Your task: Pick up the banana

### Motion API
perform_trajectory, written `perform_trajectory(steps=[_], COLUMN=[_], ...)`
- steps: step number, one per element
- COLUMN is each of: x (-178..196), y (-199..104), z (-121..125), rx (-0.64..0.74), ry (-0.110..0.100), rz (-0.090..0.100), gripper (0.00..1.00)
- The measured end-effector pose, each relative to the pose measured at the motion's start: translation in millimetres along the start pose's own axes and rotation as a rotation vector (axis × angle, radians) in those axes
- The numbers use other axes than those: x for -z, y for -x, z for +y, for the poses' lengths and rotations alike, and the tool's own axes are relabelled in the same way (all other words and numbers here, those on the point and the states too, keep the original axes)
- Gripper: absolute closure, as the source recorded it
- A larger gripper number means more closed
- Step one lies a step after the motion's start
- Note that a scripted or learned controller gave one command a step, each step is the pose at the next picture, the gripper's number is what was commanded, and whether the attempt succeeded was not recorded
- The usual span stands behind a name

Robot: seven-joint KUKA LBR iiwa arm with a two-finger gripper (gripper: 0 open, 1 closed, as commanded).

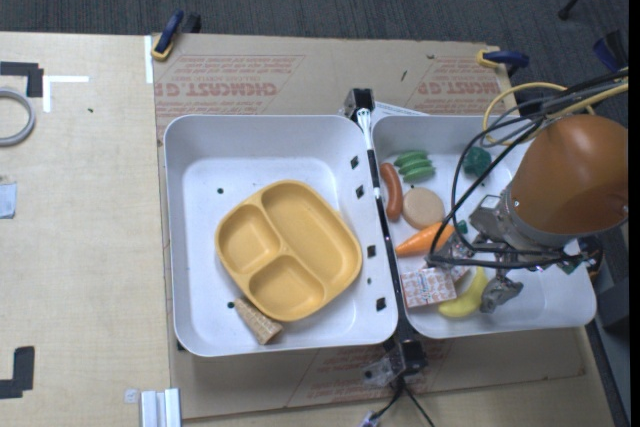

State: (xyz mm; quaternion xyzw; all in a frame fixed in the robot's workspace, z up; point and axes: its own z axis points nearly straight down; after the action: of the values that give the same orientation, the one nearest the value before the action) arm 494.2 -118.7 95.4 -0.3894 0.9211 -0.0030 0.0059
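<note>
The yellow banana (464, 301) lies near the front wall of the right bin (560, 315), its upper end running under the gripper. My gripper (491, 286) hangs low over that end of the banana, below the arm's orange band (578, 177). The wrist and cables hide most of the gripper, and where it meets the banana cannot be made out.
Beside the banana in the right bin lie a patterned packet (428, 287), a carrot (423, 240), a beige disc (423, 208), a sausage (390, 190), a green pod (412, 165) and a teal item (477, 158). The left bin (200, 165) holds a yellow divided plate (288, 248) and a cracker (258, 320).
</note>
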Motion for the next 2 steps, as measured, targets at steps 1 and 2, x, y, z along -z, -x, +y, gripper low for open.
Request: perform_trajectory(steps=[1,2], x=[0.0,-0.4], y=[0.0,-6.1], z=[7.7,12.3], rx=[0.290,0.741], ry=[0.000,0.003], rz=[-0.002,-0.002], gripper=[0.00,0.00])
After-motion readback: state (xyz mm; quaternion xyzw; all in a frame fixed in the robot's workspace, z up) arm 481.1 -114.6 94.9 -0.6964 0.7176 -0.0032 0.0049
